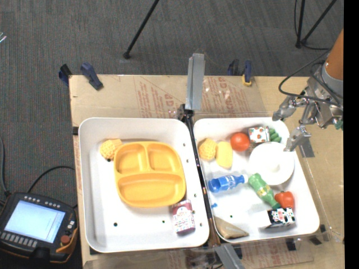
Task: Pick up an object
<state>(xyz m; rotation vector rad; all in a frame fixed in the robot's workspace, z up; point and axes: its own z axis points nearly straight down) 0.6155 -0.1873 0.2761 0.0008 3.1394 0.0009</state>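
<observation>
Toy groceries crowd the right bin (310, 200) on the bench: a tomato (240, 142), a blue bottle (226, 182), a green bottle (261, 187), a white plate (272, 163) and a corn cob (207, 148). The arm's jaws (296, 126) hang spread above that bin's far right rim, pinching nothing. A yellow divided tray (150, 174) lies in the left bin (92, 206), a small carton (183, 218) just beside it.

Two white bins (90, 178) hold toys; the gripper (300, 129) hovers by the right bin's (312, 200) edge.
</observation>
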